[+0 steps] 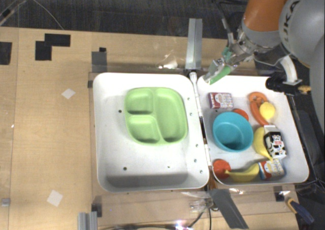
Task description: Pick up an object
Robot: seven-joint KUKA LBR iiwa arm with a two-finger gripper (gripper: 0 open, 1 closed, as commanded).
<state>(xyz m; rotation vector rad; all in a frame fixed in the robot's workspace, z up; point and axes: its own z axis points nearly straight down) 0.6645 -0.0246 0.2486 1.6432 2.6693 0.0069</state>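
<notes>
Bright, even overhead light; soft shadows inside the left bin (109,173); arm perhaps slightly blurred

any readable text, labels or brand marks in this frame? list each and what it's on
"KUKA" (only partly in view): on the grey arm.
Small purple-and-white carton: printing too blurred to read.
Black-and-white carton: pattern visible, no legible text.
Container at the right bin's front: label too small to read.

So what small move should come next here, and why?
Probably lift a little higher. The gripper sits over the right bin's top-left corner with a green object between its fingers, just above the rim, with the small carton close below.
</notes>
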